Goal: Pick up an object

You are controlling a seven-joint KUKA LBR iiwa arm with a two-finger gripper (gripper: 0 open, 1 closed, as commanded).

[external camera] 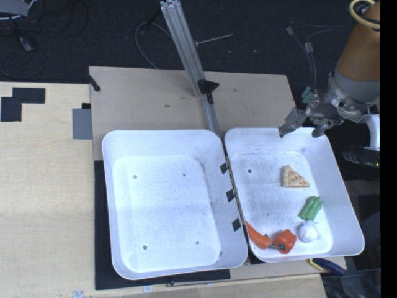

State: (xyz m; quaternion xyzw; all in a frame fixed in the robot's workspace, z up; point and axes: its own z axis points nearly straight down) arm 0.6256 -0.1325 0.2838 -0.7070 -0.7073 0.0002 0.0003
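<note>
Bench [49, 185]: pale wood surface, with a tan board under the far edges of the bins.

Left bin [124, 148]: shallow, white, rounded corners; bare floor with small dots.

Aluminium rail [186, 45]: slanted, running from the top of the view down to the seam between the bins.

Right bin [260, 144]: shallow, white, touching the left bin along its left wall. Contents, left to right:
- orange carrot-like piece [256, 235], lying along the near left corner;
- red pepper-like toy [285, 240], touching the orange piece's right end;
- pizza slice toy [294, 177], tan triangle with red specks, lying flat mid-bin, well apart from the rest;
- white ball-like item [307, 231], just right of the red toy;
- green pod-like toy [311, 208], tilted, just above the white item.

End effector [304, 124]: at the right bin's far right corner, above its rim, fingers spread apart with nothing between them; touching no toy.

Arm [360, 48]: orange band above the grey wrist.
</note>
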